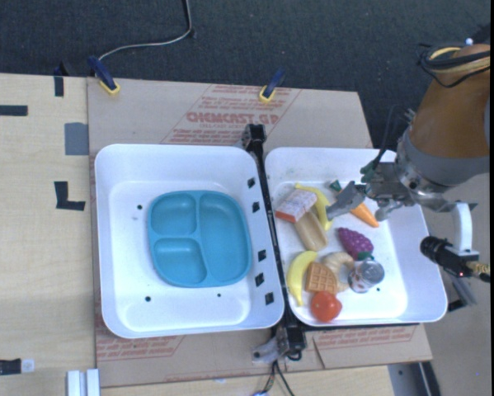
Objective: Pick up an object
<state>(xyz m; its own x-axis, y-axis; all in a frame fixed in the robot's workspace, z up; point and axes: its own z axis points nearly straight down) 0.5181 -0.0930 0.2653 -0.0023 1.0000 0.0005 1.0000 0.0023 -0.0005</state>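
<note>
Grey hand (364,202) hangs open over the right bin (420,291), just beside the carrot (363,214) and purple grapes (355,241).

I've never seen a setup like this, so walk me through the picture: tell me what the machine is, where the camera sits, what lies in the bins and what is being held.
One camera looks down at a slant on a bench with two white bins. The grey-and-orange robot arm reaches in from the right; its gripper hangs over the right bin, close to a toy carrot. Nothing is visibly held. That bin holds toy food: purple grapes, a banana, a waffle, a tomato and more. The left bin holds a blue divided plate.
</note>
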